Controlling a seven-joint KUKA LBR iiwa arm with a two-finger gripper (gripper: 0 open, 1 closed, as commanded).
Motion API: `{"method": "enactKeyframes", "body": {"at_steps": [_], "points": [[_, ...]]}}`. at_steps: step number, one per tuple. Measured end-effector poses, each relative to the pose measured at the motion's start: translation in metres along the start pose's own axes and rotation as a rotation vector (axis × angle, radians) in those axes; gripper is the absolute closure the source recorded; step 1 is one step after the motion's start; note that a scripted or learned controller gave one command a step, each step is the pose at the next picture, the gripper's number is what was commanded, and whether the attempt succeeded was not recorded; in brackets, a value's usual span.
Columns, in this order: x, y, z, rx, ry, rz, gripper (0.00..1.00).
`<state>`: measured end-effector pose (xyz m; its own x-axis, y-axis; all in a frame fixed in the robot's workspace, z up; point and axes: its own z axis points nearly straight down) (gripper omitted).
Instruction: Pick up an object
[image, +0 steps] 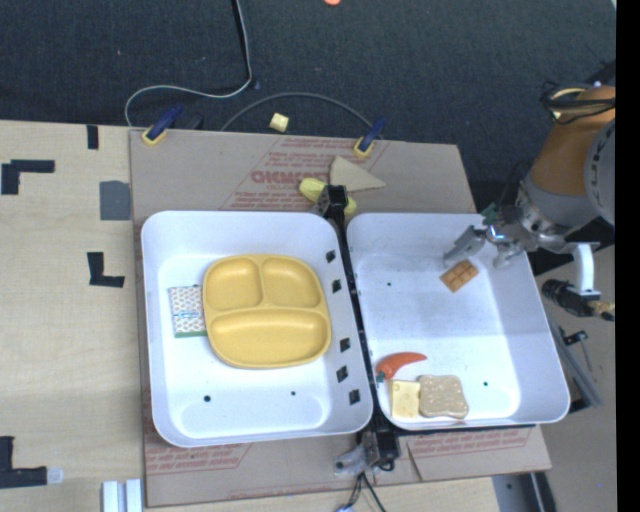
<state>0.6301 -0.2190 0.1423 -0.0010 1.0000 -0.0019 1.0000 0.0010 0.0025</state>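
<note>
Gripper (484, 243) hangs with fingers spread, holding nothing, just above the cracker (459, 276) in the right bin (520, 330); it looks light, stiff and brittle, best pinched gently across its short edges

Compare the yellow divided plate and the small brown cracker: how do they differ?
The yellow divided plate lies in the left bin and is large, with three compartments. The small brown cracker lies in the right bin, flat and plain, just below the claw. Both rest on a white bin floor.
</note>
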Motion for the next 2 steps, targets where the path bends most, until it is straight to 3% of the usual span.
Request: {"method": "enactKeyframes", "body": {"at_steps": [1,2], "points": [[0.005,0.017,0.059,0.002,-0.002,0.000,0.00],[0.064,0.005,0.053,-0.007,-0.003,-0.004,0.00]]}}
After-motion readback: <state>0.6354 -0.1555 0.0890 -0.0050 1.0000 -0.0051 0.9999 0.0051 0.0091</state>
